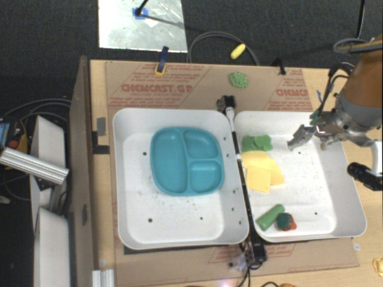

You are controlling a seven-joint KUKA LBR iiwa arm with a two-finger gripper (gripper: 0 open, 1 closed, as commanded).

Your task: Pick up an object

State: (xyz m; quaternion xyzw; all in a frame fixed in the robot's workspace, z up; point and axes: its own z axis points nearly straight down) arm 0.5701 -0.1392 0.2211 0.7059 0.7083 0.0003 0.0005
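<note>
Yellow foam: in the camera view I saw the yellow slabs point(261, 171) lying flat near the left wall of the right bin point(335, 208), overlapping one another, just below a green leafy piece point(257, 142).
Other candidates: a green cylinder point(270, 216) lay near the front of that bin, touching a small red-and-green piece point(287, 222).
End effector: the end effector point(302, 137) hung over the back of the right bin, well apart from every object; I could not tell from this angle how wide its fingers stood, and I saw nothing held.
Left bin: the left bin point(134, 220) carried a teal divided plate point(186, 161), lying flat.
Risk, flat targets: I judged the slabs the hardest pick, since they lay thin against the floor and fingers could skid over them or lift two at once.
Risk, wall: anything near the divider between the bins left little room, so I feared a finger striking the rim.
Risk, cylinder: I judged it could roll away if pinched off-centre, nudging the piece beside it.
Risk, empty close: from that height a straight descent would have met bare bin floor.
Writing: the brown board on the bench point(179, 82) bore red lettering that I read as "CHEMCAST GP", repeated at the right, where it was partly cut off.
Beyond the bins: a green disc point(239, 79) sat on the board behind them.
</note>
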